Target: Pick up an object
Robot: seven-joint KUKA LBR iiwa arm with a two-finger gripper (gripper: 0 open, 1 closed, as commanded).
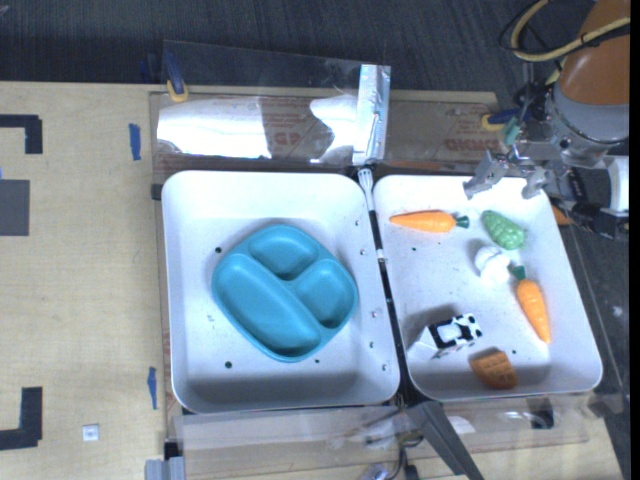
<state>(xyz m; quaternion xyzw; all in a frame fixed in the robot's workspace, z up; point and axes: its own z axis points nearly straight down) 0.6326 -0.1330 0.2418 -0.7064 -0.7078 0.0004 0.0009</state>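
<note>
We logged the scene from left to right. The tabletop (70,268) was bare wood with black marks. The left bin (190,203) held a blue tray (285,290) with three compartments, nothing in them.

The right bin (420,268) held the candidates. A carrot (425,222) lay flat near the back, tip pointing left. A black-and-white cow (455,333) stood toward the front, with a brown piece (494,368) just beside it at the front edge. A green piece (504,229) sat near the back right, a white piece (491,261) close below it, and a second carrot (534,308) lay lengthwise along the right side.

The claw (505,173) hung over the back right rim of that bin, above and apart from the green piece. We could see nothing between its fingers; how wide they stood we could not tell.

Our judgement: nothing had been lifted, every item rested on the bin floor, so the pick was not yet begun. Descent, closing and lift all remained.
</note>
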